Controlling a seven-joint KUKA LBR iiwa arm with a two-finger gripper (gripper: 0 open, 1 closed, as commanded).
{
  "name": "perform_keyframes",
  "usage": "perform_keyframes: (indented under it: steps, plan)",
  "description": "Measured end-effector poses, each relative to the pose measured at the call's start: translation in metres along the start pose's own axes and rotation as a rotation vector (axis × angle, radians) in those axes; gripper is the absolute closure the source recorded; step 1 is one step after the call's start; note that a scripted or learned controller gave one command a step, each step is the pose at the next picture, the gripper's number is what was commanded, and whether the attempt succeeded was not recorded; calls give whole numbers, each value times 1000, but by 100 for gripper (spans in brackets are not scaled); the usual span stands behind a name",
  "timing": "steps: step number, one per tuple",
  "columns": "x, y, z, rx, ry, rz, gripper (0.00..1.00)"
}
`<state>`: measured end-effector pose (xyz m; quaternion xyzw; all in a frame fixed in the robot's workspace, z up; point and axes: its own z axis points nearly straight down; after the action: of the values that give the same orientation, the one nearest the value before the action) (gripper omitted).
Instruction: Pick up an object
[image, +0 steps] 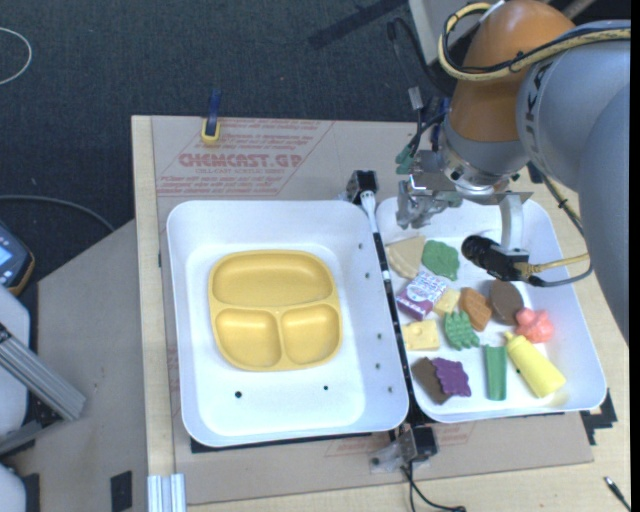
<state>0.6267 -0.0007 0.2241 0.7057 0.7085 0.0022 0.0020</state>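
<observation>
Toys (470, 335) piled in right bin (577, 345): green leaf, purple wrapper, yellow bottle, green stick, pink blob, brown and purple pieces. Gripper (420, 205) hangs over that bin's far-left corner, just above the pile, nothing seen between its tips; can't tell if spread or pressed together. Yellow tray (275, 308) sits in left bin (200, 400), well apart from the pile.

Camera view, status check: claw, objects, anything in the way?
Claw above right bin's far end, nothing seen between its fingers. Toy food pile heaped in right bin, untouched. Yellow divided tray in left bin. Nothing in the way.
</observation>
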Motion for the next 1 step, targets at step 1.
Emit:
perform_keyframes:
  steps: [1]
  plan:
    - [-1, 4, -9, 1, -1, 3, 100]
